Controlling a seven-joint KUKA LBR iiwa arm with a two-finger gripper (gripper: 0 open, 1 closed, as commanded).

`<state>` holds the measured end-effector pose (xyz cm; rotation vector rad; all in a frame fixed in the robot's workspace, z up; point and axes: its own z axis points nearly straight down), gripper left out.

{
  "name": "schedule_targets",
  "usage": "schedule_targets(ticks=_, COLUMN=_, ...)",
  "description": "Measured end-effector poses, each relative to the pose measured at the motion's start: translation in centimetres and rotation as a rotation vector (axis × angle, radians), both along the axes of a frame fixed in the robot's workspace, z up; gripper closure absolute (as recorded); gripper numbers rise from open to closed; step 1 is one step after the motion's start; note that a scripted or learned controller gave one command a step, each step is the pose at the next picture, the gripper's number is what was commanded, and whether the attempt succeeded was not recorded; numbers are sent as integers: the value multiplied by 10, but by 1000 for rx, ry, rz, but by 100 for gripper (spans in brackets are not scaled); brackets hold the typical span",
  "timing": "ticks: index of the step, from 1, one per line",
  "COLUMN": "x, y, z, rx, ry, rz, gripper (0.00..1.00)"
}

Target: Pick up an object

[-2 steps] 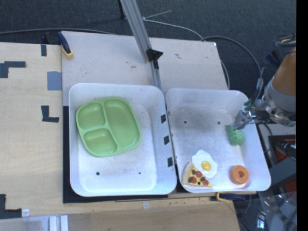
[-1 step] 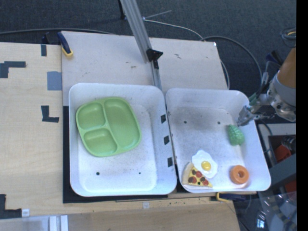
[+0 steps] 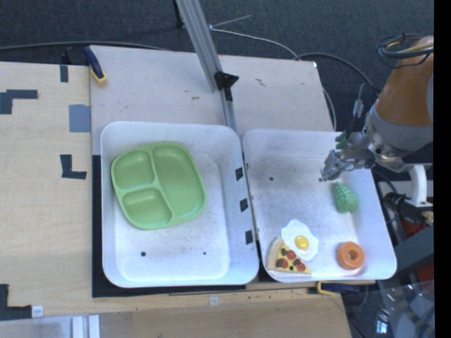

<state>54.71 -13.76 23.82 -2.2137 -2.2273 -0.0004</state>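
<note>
In the right bin (image 3: 282,153) lie a green toy vegetable (image 3: 345,197), a fried egg (image 3: 300,239), a pizza slice (image 3: 287,259) and an orange donut (image 3: 350,255). My gripper (image 3: 330,172) hangs over the right bin's upper right part, just above and left of the green vegetable, with nothing seen between its fingers. The grey arm with the orange band (image 3: 405,90) comes in from the right.
The left bin (image 3: 120,259) holds a green divided plate (image 3: 158,184). A metal rail (image 3: 201,30) runs diagonally from the top to the gap between the bins. A blue and yellow clamp (image 3: 94,64) lies at the back left.
</note>
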Motion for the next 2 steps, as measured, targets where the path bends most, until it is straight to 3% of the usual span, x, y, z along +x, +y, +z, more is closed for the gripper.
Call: schedule_targets(ticks=2, x=12, y=115, z=-4, rx=1, ry=1, rz=2, gripper=100)
